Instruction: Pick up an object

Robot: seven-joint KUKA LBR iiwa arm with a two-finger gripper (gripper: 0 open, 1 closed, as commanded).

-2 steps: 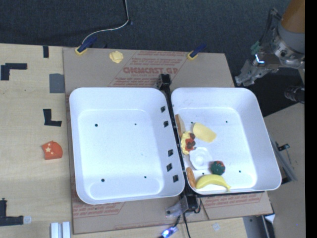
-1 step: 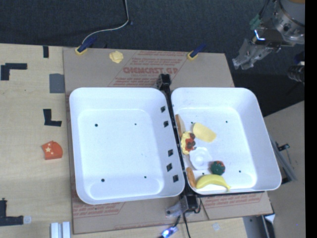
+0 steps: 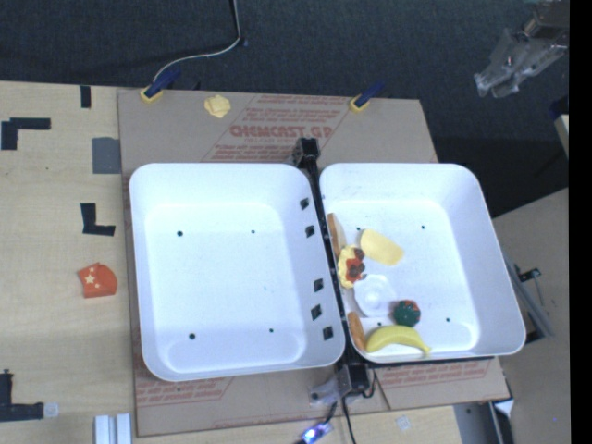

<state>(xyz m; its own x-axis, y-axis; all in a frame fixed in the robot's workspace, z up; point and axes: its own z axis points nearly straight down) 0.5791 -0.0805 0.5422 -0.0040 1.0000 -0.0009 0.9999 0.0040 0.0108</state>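
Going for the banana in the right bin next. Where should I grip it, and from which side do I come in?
Grip the banana at mid-length, coming straight down from above, fingers closing across its narrow width. It lies flat, curved, close to the near wall of the right bin, so a side approach looks blocked. The green ball sits just behind it; keep the far finger clear of that.

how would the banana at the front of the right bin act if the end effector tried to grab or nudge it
The banana looks smooth and curved, so it would probably pivot or slide on the bin floor rather than roll straight. It lies close to the right bin front wall and beside a green ball, so a nudge may jam it or bump the ball. It looks like a light toy.
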